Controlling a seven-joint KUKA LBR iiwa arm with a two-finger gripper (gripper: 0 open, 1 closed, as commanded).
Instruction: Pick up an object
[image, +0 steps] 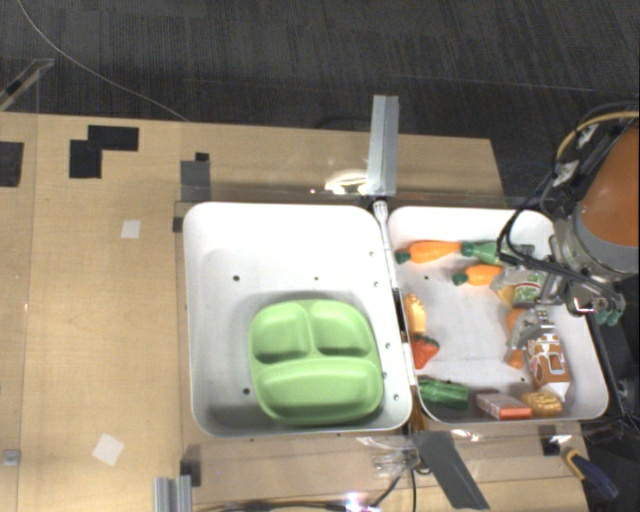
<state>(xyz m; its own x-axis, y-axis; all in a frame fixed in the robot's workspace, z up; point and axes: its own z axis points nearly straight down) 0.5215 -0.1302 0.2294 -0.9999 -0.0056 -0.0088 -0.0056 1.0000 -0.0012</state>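
1. Wooden tabletop (90, 330) carries two white bins; your left bin (215, 260) holds a green tray (315, 362).
2. Pickable toys crowd the right bin (470, 350): carrots (435, 251), a small carton (547, 362).
3. Gripper (535, 325) hangs over that carton; whether it's clenched or released, you cannot tell.

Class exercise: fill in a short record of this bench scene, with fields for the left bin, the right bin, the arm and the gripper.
left bin: holds a green divided tray, lying flat toward the near side
right bin: holds small toy foods, among them a carrot at the far end and a green vegetable near the front
arm: enters from the right, over the right bin
gripper: low over the right bin's right side, among the items; grasp cannot be told
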